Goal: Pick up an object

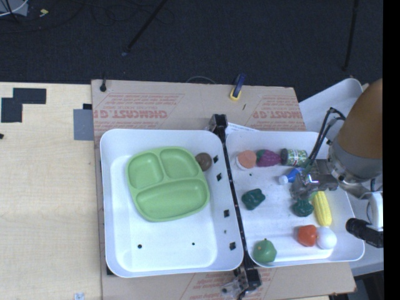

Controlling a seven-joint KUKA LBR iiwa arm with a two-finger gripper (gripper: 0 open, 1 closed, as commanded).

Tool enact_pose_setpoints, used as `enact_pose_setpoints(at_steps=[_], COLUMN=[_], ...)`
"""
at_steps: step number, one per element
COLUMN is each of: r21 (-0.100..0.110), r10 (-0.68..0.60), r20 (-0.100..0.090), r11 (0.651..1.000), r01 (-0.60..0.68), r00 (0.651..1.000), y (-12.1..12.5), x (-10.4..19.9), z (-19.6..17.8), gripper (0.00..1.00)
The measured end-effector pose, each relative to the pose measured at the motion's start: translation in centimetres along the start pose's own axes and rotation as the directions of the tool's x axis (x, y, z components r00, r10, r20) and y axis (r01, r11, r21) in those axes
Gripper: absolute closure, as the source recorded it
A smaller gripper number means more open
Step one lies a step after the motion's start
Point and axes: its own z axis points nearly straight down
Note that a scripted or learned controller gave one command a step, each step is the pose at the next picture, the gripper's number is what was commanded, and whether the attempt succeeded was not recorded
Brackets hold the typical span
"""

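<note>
My gripper (pixel 304 187) hangs over the right bin (pixel 275 220), close above a dark green toy (pixel 302 209) and next to a yellow corn cob (pixel 322 208). A small blue item (pixel 288 177) lies at the gripper's left. Elsewhere in this bin lie another dark green vegetable (pixel 253 198), a peach-coloured round piece (pixel 247 160), a purple item (pixel 269 158), a green-and-white bottle (pixel 294 156), an orange-red piece (pixel 307 235), a white egg (pixel 326 238) and a green apple (pixel 265 251). I see nothing lifted off the bin floor.
The left bin (pixel 119 230) holds a green divided plate (pixel 167 183) and a brown ball (pixel 203 161) by its right wall. A black divider (pixel 228 186) separates the bins. The arm (pixel 362 136) comes in from the right above the right bin's edge.
</note>
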Motion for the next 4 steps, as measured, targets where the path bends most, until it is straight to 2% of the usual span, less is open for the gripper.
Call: enact_pose_setpoints(at_steps=[1, 3, 4], r21=[0.001, -0.001, 0.001], r10=[-0.004, -0.003, 0.001], r20=[-0.001, -0.001, 0.001], r11=[1.0, 1.0, 1.0], r01=[0.004, 0.003, -0.001], r00=[1.0, 1.0, 1.0], y=[3.7, 9.9, 13.0], x=[3.9, 13.5, 14.7], z=[1.1, -0.5, 1.1], gripper=[1.0, 1.0, 1.0])
